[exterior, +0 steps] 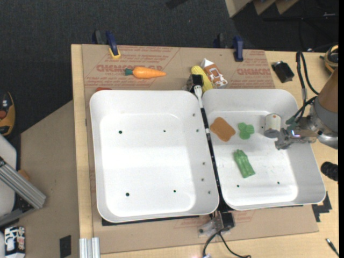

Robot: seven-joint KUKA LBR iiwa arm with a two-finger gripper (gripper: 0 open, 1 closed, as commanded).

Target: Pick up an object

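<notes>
- A cardboard-covered bench point(80, 160) fills the middle of the scene, seen from above at a slant, with dark carpet beyond its far edge.
- Two shallow white bins sit side by side on it, their inner rims touching. The left bin point(107, 198) is the larger in view.
- The right bin point(306, 184) holds four small things, all in its far half or middle.
- The grey robot arm point(328, 109) reaches in from the right and hangs over the right bin's right side.
- Its gripper point(284, 138) sits low over the bin floor; I cannot tell how it is set, or whether it has anything.
- A long green block point(244, 163) lies near the middle of the right bin, well apart from the gripper.
- A flat tan-brown piece point(222, 129) lies close to the bin's left wall.
- A small green lump point(245, 131) lies just beside the brown piece, on its right.
- A small pale cylinder point(271, 123) lies just beside the gripper, on its far-left side.
- Behind the bins, on the cardboard, lie a toy carrot point(146, 73) and a little cluster with a yellow toy point(200, 73) in it.
</notes>
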